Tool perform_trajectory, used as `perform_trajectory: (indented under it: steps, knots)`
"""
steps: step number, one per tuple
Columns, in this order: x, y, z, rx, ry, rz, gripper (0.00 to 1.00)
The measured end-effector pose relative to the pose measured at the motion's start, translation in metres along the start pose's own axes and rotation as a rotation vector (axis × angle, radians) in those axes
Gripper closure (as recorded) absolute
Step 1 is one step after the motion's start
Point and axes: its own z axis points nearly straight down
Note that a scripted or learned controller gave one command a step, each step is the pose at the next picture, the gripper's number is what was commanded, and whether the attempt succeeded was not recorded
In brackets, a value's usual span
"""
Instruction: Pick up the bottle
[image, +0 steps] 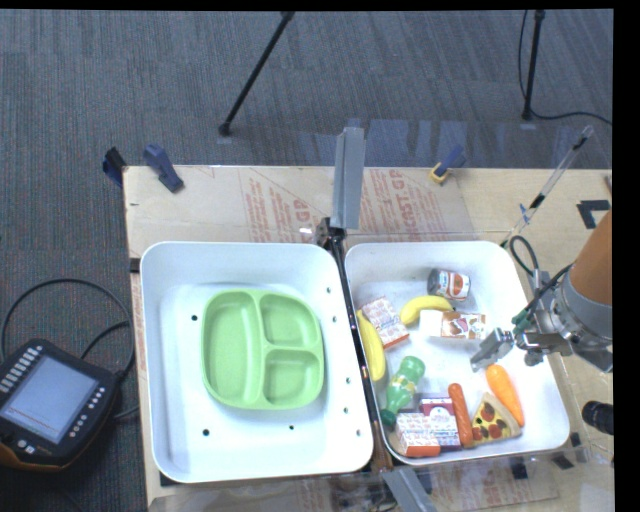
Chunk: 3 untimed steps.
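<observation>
Hovering over the right bin's (520, 262) right side, the gripper (497, 349) is sitting above the carrot (505, 393), well apart from the bottle (402, 386). Whether it is open or closed cannot be determined. The green bottle is lying near the bin's left wall, beside a banana (370, 343).

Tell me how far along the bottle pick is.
Nothing looks done: the green bottle lies in the right bin, ungrasped. In hand: the gripper sits above the carrot, apart from the bottle. Left: reach it, grasp, lift.
</observation>
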Motion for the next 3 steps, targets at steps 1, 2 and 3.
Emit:
perform_trajectory:
  steps: [1, 2, 3]
  knots:
    - [0.067, 0.041, 0.100, -0.002, 0.000, 0.179, 0.00]
    - [0.021, -0.013, 0.114, -0.001, 0.001, 0.234, 0.00]
    - [-0.022, -0.002, 0.112, 0.009, 0.025, 0.180, 0.00]
